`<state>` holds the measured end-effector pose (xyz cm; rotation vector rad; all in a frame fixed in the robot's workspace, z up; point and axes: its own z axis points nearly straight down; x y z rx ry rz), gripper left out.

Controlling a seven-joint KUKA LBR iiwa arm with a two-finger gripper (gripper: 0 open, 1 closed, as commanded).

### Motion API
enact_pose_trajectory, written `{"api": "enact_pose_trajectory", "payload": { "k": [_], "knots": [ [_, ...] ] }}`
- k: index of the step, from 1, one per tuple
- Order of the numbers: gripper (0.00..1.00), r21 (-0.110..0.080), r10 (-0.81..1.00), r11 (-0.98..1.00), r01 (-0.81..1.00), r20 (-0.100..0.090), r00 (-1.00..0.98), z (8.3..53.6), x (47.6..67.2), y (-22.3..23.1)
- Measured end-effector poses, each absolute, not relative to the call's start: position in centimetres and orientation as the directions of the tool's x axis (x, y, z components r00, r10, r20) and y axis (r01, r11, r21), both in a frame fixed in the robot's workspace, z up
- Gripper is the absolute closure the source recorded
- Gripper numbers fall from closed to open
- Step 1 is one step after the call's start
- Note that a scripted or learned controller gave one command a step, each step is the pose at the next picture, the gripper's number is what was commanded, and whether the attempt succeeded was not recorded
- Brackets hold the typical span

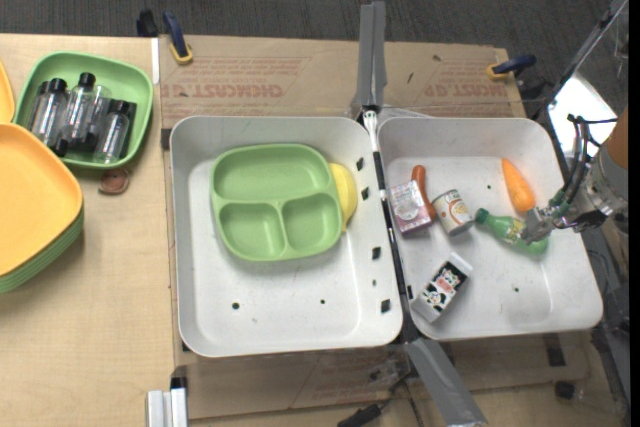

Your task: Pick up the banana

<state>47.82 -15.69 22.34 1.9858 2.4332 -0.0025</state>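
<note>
The banana (pixel 345 193) is yellow and lies in the left bin (pixel 270 320), tucked against the right edge of a green divided tray (pixel 275 203), which hides part of it. My gripper (pixel 549 216) is low over the right bin (pixel 500 315), near that bin's right wall and far from the banana. It hovers at the right end of a green bottle (pixel 505 229). I see nothing between its fingers.
The right bin also holds an orange carrot (pixel 517 185), a small can (pixel 453 212), a pink-and-white carton (pixel 408 207), a red sausage-like piece (pixel 419 177) and a black-and-white carton (pixel 441 289). A green dish of bottles (pixel 85 110) and stacked orange plates (pixel 35 210) sit left of the bins.
</note>
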Motion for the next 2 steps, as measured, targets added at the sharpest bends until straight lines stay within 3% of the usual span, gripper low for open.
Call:
{"api": "enact_pose_trajectory", "payload": {
  "k": [1,2],
  "knots": [
    [1.0,-0.001,0.932,0.362,0.932,0.0,-0.362,19.6,47.8,-11.2],
    [1.0,-0.001,0.965,-0.262,0.965,-0.003,0.262,22.3,47.8,-12.2]
  ]
}}
